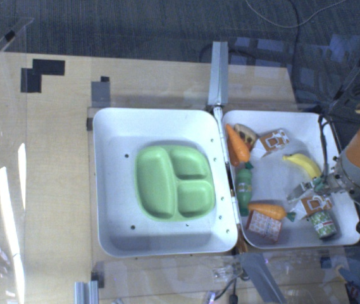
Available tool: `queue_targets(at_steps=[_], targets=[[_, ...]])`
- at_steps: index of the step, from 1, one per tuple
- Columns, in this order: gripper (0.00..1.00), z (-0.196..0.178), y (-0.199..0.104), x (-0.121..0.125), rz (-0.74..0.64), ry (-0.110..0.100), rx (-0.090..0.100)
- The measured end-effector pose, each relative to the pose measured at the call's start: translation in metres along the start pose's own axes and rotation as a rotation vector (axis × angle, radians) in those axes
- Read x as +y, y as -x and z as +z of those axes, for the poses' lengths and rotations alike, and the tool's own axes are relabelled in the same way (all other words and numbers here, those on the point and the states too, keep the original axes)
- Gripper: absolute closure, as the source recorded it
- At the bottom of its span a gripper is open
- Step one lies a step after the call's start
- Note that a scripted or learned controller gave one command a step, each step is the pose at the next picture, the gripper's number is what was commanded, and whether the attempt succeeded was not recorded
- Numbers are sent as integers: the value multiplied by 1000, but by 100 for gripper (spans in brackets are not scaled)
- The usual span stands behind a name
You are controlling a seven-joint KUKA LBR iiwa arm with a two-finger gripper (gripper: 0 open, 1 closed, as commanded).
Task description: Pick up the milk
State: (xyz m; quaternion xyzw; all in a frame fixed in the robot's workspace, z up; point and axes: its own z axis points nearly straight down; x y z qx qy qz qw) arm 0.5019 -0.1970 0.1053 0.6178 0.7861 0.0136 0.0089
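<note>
On wooden bench [53,170]: two white bins [110,233]; dark carpet [135,11] beyond.

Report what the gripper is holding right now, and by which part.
Cannot be told. The gripper sits low in the right bin, just above the milk and below the banana, but the view is too small to show a hold.
</note>
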Motion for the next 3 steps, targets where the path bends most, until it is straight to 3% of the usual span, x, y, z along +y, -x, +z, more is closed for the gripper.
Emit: queue_targets(at_steps=[1,2,3], targets=[[0,12,4,-7,-93,-9,-8],[100,2,-7,2,-107,-2,13],[100,-8,-7,5,-111,3,10]])
